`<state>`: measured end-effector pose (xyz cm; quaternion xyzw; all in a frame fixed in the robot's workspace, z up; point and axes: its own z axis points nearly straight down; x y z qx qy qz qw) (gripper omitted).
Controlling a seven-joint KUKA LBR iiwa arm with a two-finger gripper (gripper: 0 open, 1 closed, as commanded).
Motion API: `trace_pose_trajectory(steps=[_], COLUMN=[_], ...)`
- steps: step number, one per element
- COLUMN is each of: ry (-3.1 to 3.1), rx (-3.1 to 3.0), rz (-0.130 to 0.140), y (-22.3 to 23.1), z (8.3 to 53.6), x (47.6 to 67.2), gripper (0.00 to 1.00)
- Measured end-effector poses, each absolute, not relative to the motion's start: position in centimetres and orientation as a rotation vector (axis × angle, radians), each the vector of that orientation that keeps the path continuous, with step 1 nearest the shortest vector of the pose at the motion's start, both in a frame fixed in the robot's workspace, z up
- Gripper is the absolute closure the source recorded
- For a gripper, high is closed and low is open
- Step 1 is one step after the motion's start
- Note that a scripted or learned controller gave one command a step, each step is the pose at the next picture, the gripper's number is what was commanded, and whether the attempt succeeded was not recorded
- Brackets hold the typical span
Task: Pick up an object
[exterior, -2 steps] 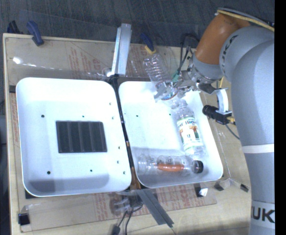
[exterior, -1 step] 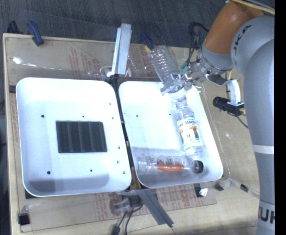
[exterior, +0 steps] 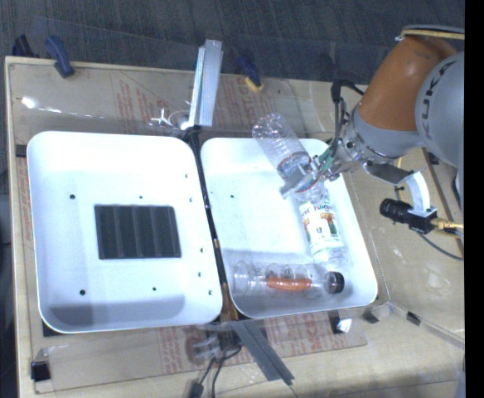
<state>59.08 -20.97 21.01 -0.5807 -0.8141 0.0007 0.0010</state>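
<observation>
Three clear bottles lay in your right bin [exterior: 225, 222]. Your gripper [exterior: 308, 177] was low over the upper bottle [exterior: 279, 152], at its lower end; I could not tell whether that bottle sat between the jaws, nor how they stood. Its long axis ran from upper left to lower right. The labelled bottle [exterior: 322, 226] lay just below, nearly upright in view.

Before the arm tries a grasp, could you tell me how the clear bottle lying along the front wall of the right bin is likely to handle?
The clear bottle lies on its side, so a nudge would probably roll it. Its see-through wall looks thin and smooth, so it may slip or dent under the gripper. It looks nearly empty, so probably light.
</observation>
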Motion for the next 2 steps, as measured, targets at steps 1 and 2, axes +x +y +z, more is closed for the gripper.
trace_pose_trajectory(steps=[1, 2], ry=[-2.510, -2.473], rx=[-1.884, -1.929], rz=[0.003, -0.003], y=[-21.0, -20.6], z=[17.9, 9.1], x=[54.9, 60.0], gripper=[0.00, 0.00])
